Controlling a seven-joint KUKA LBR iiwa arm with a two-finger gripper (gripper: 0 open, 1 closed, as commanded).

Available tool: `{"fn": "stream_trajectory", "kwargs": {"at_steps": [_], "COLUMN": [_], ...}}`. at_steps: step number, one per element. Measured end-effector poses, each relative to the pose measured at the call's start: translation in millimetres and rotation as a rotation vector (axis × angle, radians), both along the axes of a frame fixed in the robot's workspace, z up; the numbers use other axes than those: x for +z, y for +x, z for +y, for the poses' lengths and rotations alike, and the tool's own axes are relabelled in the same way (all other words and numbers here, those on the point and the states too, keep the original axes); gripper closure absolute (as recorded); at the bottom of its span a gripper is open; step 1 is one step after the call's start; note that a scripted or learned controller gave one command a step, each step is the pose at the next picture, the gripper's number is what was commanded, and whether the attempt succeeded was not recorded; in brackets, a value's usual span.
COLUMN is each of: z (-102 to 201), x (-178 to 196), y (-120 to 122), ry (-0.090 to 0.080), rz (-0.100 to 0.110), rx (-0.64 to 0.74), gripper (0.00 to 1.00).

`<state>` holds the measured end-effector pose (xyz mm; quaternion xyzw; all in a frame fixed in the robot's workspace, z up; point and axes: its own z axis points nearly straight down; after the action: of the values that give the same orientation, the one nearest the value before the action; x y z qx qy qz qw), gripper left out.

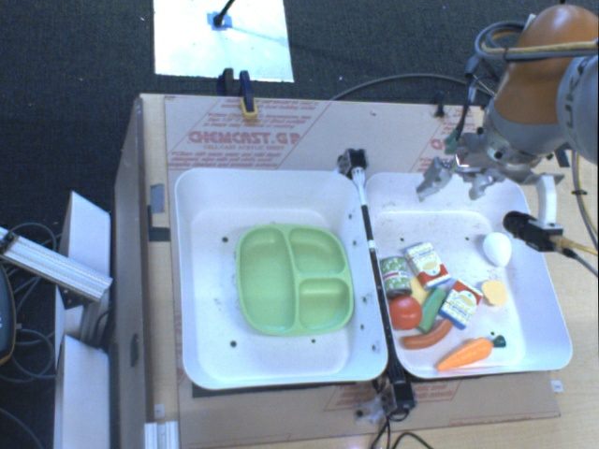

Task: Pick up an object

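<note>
Over the far edge of the right bin (pixel 543 349) hangs the gripper (pixel 457 178), fingers spread apart with nothing between them. Arm (pixel 547 64) comes in from the right, orange band above the wrist.

Nothing picked yet. Step looks like the approach: gripper up high, not down among the items.

Candidate items all sit in the near half of the right bin, well apart from the gripper:
- white egg (pixel 496 248), alone near the right wall
- two small juice cartons, one (pixel 426 262) mid-bin, one (pixel 460 304) nearer
- green can (pixel 395 275) just beside the divider
- tomato (pixel 405 312) touching or nearly touching the can
- green pepper or cucumber piece (pixel 433 309), can't tell which
- sausage (pixel 424 338)
- carrot (pixel 468 352) by the near wall
- small orange-yellow piece (pixel 495 293), too small to name

Left bin (pixel 201 251) holds a green divided plate (pixel 295 279).

Next move, as a guess: travel toward the near side, centre over one item, then drop with fingers open. Egg is the easiest target, isolated but round and may slip. The middle cluster is crowded, so fingers could catch a neighbour.
</note>
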<state>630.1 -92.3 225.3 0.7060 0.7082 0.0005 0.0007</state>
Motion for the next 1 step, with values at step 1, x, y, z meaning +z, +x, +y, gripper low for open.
{"fn": "stream_trajectory", "kwargs": {"at_steps": [1], "z": [-21.1], "x": [-140.7], "y": [14.4], "ry": [0.0], "rz": [0.0], "rx": [-0.002], "gripper": [0.0]}}
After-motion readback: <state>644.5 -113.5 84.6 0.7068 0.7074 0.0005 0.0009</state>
